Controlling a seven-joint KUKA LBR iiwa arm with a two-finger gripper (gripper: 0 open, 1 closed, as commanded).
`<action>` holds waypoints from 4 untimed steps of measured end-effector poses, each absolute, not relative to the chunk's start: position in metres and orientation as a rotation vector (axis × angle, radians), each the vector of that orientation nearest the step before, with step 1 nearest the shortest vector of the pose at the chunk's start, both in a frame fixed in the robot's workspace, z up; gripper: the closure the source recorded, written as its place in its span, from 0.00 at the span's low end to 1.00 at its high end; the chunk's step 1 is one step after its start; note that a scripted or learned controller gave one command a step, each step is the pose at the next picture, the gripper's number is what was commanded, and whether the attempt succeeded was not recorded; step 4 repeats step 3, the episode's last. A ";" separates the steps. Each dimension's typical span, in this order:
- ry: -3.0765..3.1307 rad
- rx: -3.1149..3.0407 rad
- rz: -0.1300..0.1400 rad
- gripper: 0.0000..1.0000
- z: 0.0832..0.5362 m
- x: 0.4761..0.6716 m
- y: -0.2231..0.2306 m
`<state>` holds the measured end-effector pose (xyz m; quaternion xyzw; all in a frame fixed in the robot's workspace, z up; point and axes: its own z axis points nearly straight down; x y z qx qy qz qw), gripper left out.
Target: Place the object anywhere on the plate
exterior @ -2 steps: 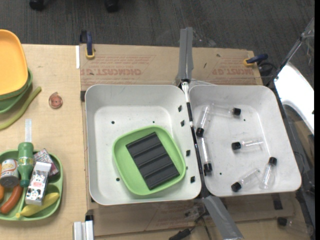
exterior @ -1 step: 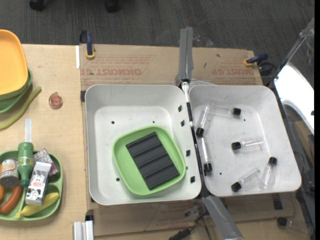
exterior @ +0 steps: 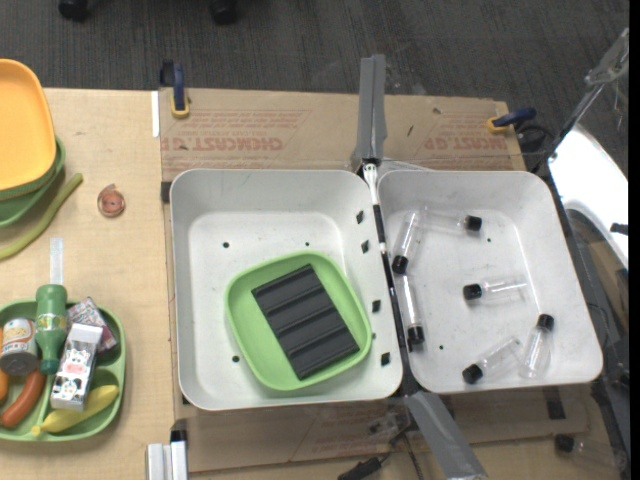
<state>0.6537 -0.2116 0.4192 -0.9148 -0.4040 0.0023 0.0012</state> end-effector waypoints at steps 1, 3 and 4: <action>-1.311 -2.854 0.005 0.00 0.440 0.648 -0.215; -1.601 -2.702 0.005 0.00 0.440 0.660 -0.212; -1.601 -2.702 0.005 0.00 0.440 0.660 -0.212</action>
